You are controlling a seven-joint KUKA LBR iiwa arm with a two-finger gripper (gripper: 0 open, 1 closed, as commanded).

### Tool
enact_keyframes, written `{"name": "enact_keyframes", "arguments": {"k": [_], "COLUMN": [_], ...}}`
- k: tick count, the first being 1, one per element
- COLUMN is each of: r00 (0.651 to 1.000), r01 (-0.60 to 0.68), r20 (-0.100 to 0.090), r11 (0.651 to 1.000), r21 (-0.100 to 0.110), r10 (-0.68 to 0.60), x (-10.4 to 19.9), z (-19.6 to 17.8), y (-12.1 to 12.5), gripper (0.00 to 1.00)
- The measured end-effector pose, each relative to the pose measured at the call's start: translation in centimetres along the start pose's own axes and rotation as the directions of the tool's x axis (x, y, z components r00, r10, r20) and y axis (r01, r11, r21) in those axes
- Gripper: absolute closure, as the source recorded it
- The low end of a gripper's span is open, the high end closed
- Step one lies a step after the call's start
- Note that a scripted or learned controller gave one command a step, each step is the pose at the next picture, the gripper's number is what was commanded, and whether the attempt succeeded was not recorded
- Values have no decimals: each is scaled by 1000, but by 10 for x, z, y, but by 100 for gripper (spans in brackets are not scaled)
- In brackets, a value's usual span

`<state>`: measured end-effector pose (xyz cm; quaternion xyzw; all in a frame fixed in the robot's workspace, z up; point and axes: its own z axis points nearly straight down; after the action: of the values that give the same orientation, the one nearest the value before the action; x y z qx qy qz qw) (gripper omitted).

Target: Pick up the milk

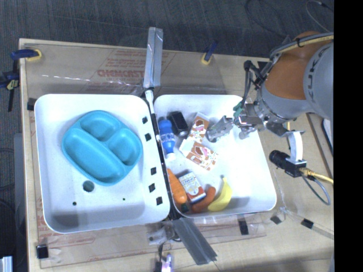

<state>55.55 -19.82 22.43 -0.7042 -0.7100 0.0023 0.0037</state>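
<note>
The milk looks like a white carton with red and brown print (202,154), lying flat in the middle of the right bin (255,169). A second small printed carton (198,128) lies just behind it. My gripper (218,130) reaches in from the right and hangs low over the bin's back half. It sits right beside the rear carton and just up and right of the flat one. Nothing shows as held.
The right bin also holds a blue bottle (165,136), a black object (178,122), a carrot (177,190), a banana (222,195) and a small box (190,184). A blue divided plate (102,146) lies in the left bin (57,208).
</note>
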Motion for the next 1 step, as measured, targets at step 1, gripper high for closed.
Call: {"name": "enact_keyframes", "arguments": {"k": [1], "r00": [987], "r01": [-161], "r20": [3], "r11": [987], "r21": [-22], "r10": [161], "x": [26], "z": [110], "y": [-11], "gripper": [0]}}
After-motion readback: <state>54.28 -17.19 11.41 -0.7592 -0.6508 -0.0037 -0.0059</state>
